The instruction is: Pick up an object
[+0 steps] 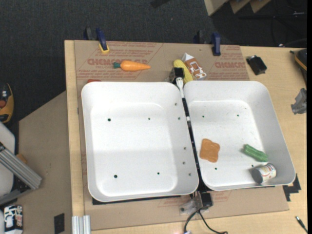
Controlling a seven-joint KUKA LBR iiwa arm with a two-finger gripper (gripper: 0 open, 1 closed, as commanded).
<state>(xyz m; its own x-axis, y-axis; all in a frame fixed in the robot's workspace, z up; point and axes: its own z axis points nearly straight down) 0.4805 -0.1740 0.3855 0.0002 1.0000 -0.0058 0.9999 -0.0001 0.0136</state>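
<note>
A grey piece that looks like the gripper [299,102] sits at the view's right edge, off the bench. Whether it is wide or narrow cannot be told, and nothing is seen in it.

Nearest to it is the right shallow white plastic bin [229,92]. In it, below and left of the gripper, are a green stubby oblong piece [255,153], a small white-and-grey can on its side [263,173] and a flat orange slab [209,150].

Farther left is the left white bin [131,89]. Beyond the bins are an orange toy carrot [131,66] and a yellow piece beside a small brown-and-white box [193,68].

The can lies against the bin's sloped corner wall, so a descent there could likely strike the wall, or the can could roll away. The slab is thin, so a grasp may slide over it.
</note>
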